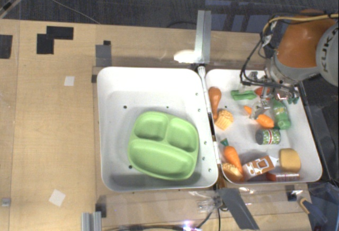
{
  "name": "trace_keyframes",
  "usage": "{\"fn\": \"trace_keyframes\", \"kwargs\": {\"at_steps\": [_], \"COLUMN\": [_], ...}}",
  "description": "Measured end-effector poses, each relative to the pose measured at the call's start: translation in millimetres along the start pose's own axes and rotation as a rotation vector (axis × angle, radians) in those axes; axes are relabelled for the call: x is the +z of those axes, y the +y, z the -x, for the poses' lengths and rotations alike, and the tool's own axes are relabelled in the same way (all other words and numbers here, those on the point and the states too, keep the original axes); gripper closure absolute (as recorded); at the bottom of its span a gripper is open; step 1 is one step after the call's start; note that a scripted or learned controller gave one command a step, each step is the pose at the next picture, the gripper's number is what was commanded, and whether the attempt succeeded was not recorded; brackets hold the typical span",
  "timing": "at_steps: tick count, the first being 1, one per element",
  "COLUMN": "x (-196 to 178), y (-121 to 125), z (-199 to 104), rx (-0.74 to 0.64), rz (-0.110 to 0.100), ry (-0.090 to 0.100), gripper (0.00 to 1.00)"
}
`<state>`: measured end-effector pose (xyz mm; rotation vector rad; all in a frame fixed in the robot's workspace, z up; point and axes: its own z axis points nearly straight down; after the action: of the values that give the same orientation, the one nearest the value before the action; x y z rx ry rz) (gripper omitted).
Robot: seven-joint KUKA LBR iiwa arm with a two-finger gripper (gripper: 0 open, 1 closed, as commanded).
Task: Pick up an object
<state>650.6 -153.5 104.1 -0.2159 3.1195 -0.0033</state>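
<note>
Orange carrot piece [264, 120] lies just below the end effector [269, 98].

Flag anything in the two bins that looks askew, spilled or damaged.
Nothing looks damaged or spilled. The green divided plate sits slightly rotated in the left bin; the toy foods lie jumbled in the right bin, below the gripper.

Glossy green plastic tray [164, 145], smooth white plastic bins [114, 118], matt wooden bench [47, 134].
</note>
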Motion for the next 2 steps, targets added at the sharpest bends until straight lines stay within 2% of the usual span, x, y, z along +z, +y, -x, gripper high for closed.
{"fn": "trace_keyframes", "kwargs": {"at_steps": [1,2], "x": [5,4], "y": [12,-2], "z": [-30,-65], "rx": [0.065,0.1], "rz": [-0.007,-0.007], "ry": [-0.021,-0.022], "gripper": [0.0,0.0]}}
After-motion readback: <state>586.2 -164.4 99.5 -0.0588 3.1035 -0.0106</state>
